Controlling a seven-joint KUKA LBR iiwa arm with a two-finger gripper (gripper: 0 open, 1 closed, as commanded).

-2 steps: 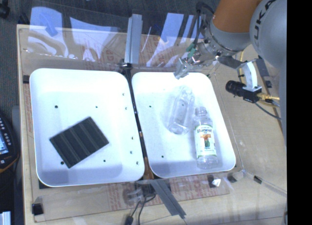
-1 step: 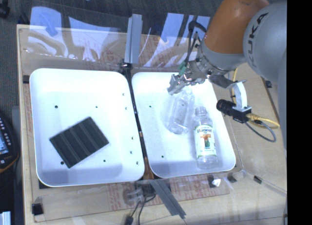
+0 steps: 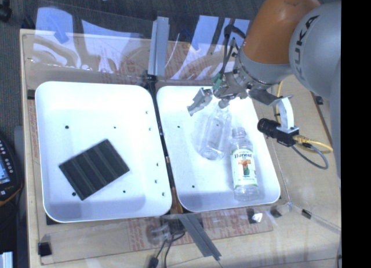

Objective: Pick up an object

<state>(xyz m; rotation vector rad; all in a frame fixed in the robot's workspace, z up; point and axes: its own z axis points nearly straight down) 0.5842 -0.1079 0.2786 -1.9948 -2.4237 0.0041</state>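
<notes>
My gripper (image 3: 210, 102) hangs over the far part of the right bin (image 3: 179, 145), its fingers spread open with nothing between them. Just below it lies a clear plastic cup (image 3: 211, 136), see-through and hard to outline, its upper end close under the fingertips. To the right of the cup lies a clear water bottle (image 3: 244, 167) with a white and green label, its cap pointing to the far side. In the left bin (image 3: 52, 104), a dark ribbed rectangular slab (image 3: 94, 168) rests flat near the front left.
A metal divider (image 3: 157, 46) rises behind the gap between the bins. A black cylindrical fitting with a yellow cable (image 3: 277, 131) sits just beyond the right bin's right rim. The grey arm with its orange band (image 3: 278, 23) covers the back right corner.
</notes>
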